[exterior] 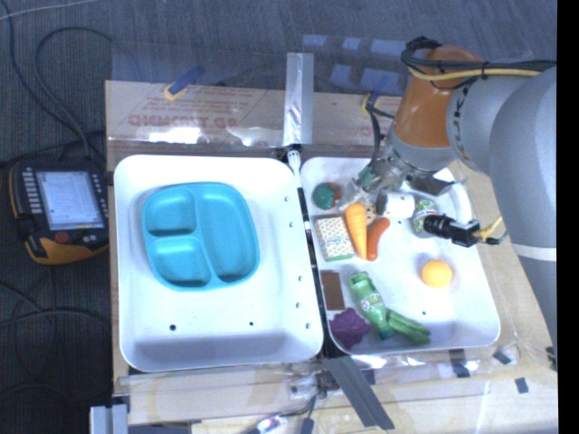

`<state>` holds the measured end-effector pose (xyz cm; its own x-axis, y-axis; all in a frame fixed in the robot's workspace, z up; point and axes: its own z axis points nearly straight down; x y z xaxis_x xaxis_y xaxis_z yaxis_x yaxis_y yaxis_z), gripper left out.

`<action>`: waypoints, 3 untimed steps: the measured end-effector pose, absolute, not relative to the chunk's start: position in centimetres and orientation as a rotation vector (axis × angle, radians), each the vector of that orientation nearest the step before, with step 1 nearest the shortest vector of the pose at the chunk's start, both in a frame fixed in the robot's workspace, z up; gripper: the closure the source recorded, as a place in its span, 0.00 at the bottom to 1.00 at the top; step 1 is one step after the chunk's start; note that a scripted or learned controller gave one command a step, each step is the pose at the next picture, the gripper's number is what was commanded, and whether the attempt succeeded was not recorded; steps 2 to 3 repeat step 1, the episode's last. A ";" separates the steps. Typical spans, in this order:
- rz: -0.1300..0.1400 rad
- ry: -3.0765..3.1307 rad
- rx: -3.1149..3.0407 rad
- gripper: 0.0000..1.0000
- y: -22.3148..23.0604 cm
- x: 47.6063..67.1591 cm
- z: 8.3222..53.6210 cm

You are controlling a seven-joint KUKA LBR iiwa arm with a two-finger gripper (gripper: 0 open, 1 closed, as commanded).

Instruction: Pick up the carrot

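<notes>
Two white bins, one carrot, one arm.
On your left, the left bin holds one blue tray. In the right bin you can count one carrot beside one red pepper, one orange ball, and one purple thing. The gripper hangs just above the carrot; its fingers are blurry, so you can't tell if they're spread.

Grey arm, orange wrist band
</notes>
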<state>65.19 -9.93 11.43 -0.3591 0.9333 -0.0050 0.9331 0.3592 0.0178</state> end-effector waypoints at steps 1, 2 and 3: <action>-0.002 2.485 1.922 1.00 -7.1 64.1 18.4; -0.002 2.485 1.922 1.00 -7.1 64.1 18.4; -0.002 2.485 1.922 1.00 -7.1 64.1 18.4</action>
